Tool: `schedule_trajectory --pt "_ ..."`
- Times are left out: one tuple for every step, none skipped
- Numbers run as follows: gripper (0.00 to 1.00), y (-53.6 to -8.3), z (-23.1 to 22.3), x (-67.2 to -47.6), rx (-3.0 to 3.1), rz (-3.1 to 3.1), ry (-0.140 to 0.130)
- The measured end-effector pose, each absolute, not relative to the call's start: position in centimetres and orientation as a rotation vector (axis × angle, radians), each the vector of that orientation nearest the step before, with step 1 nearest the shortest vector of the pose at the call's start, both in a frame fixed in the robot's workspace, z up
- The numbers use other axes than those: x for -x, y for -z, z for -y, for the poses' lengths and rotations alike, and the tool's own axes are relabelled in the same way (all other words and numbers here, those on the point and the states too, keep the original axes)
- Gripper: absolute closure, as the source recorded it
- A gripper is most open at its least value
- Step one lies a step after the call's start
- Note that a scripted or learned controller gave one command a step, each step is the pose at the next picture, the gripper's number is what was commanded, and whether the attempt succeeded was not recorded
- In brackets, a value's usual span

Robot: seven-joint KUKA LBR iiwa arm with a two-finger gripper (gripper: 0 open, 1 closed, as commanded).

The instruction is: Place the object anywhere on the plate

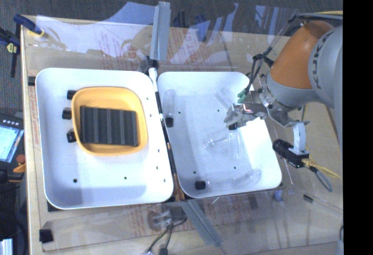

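A yellow plate (111, 98) lies in the left bin (87, 184), with a dark grey ridged slab (111, 126) resting on its middle. My gripper (236, 119) hangs low over the upper right part of the right bin (192, 160). Several clear, glassy items lie in that bin: one (223, 142) just below the gripper, one (247, 178) near the front right corner, one (225, 96) just above the gripper and one (169, 99) by the left wall. They are faint against the white floor. I see nothing clearly between the fingers.
Small black pieces sit at the right bin's left wall (169, 121) and front (200, 185). Three more line the plate's left side (66, 113). A metal divider bar (160, 32) stands behind the bins.
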State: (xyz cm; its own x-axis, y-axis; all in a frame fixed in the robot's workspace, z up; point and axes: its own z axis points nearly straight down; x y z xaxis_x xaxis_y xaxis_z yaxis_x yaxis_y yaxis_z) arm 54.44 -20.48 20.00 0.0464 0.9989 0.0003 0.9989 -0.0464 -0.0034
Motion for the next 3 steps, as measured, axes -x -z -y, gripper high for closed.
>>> schedule_trajectory --pt "1.0 -20.9 14.6 -53.8 2.127 2.305 -0.004" --pt "1.0 -22.5 10.6 -56.9 2.067 2.361 -0.003" --pt "1.0 -21.5 6.9 -62.6 1.786 2.584 -0.001"
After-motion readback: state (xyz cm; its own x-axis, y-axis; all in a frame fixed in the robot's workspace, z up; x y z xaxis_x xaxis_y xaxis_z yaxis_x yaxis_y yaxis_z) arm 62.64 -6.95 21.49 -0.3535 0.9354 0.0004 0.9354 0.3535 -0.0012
